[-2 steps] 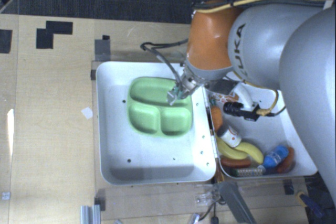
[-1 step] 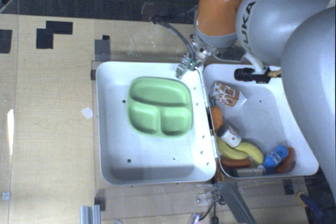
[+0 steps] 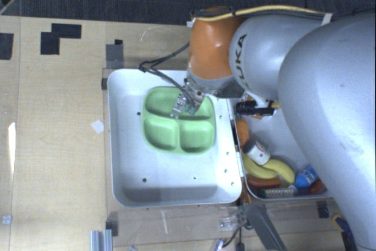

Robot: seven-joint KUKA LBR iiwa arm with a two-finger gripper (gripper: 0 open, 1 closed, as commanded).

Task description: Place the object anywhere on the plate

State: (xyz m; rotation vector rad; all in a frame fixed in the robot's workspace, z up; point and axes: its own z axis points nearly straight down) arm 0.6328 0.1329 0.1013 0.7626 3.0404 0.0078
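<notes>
Green and three-celled, the plate (image 3: pixel 178 127) lies in the far half of the left bin (image 3: pixel 126 185), with bare white floor along the bin's near and left edges. Over the plate's far compartment hangs the gripper (image 3: pixel 185 105); its tips blur into one small greenish shape, so I cannot tell how wide it stands or whether it has hold of anything. Much of the right bin (image 3: pixel 252 190) is covered by the grey arm (image 3: pixel 305 67); a banana (image 3: pixel 271 170) and a few half-hidden items show at its near edge.

We see the pincer (image 3: pixel 187 104) low over the green plate's (image 3: pixel 176 132) far compartment in the left bin (image 3: pixel 126 144); a banana (image 3: pixel 271 170) lies in the right bin.
</notes>
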